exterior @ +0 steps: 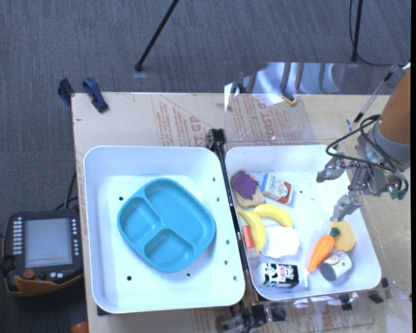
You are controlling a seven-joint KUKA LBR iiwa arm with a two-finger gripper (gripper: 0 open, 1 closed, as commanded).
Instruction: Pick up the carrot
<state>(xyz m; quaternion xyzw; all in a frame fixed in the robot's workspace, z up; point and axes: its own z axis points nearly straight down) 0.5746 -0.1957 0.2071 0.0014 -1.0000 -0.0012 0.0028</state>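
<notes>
Where bins sit — one carrot [321, 251], two bananas [263, 222].

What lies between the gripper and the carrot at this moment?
In the camera view, a yellow-orange wedge sits between the gripper and the carrot, touching the carrot's green top.

View: one fixed camera, set above the bench [194, 120], tilted down at a slant | Framing: both white bins [97, 186] taken in whole from a moderate height, carpet seen at the far side | Arm [395, 127]: entered from the right edge
</notes>
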